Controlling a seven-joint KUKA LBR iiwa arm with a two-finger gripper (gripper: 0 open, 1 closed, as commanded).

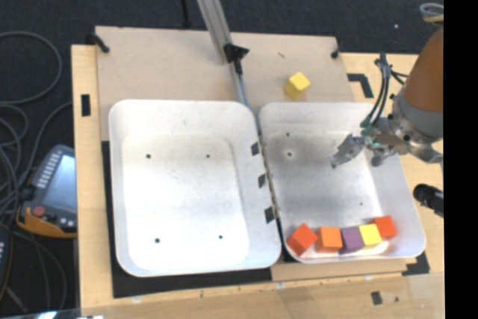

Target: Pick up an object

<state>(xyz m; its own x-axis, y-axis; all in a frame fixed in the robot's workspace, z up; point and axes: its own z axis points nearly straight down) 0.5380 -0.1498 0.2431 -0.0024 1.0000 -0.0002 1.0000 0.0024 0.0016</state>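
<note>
Orange, purple, yellow blocks [342, 237] sit in row along near wall of right bin [314, 131]. Hand [351, 152] hovers above bin middle, well apart from row (finger state: cannot tell), nothing seen in it. Judged: pick not yet made; descent, grasp, lift remain.

The left bin [187, 187] sits well to the left of the pincer, touching the right bin [287, 127] it works over. An aluminium rail [210, 0] slants across the tabletop [160, 63] beyond. Far left lies what may be a handheld pendant [51, 190] among black cables [30, 71].
</note>
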